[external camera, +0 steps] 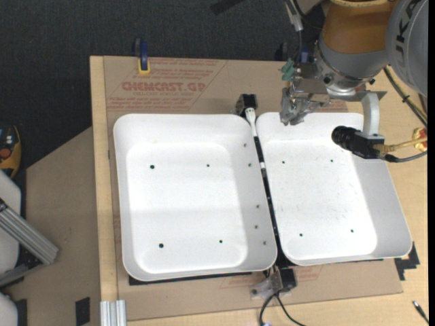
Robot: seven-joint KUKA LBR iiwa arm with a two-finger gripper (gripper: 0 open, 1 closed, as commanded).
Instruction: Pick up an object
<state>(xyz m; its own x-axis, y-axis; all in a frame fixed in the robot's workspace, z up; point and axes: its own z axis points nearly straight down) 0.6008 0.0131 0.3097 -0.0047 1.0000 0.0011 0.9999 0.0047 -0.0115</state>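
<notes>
The camera view looks down at a slant on the arm point(360, 26), which comes in from the right and is cut off by the top and right edges, so only its orange band and grey wrist can be made out. Below the wrist the gripper point(293, 116) hangs over the far edge of the right bin point(380, 209), near that bin's far left corner. Its tip is small, dark and crowded with metal parts, and I cannot tell how far apart it stands or whether anything is caught in it.

No loose object to pick up can be made out in either bin; the pale floors below and to the left of the gripper carry only small dark dots, four in the left bin point(136, 202) and about four in the right. There are two bins, touching along a dark seam that runs toward the camera from just left of the gripper.

To the right of the gripper, a black cylindrical fitting point(353, 140) with a cable juts over the right bin. Far to the left of the gripper, a blue and yellow clamp point(142, 55) grips the far edge of the brown board point(190, 87) that covers the surface, with faint red lettering, partly hard to read, printed near it
</notes>
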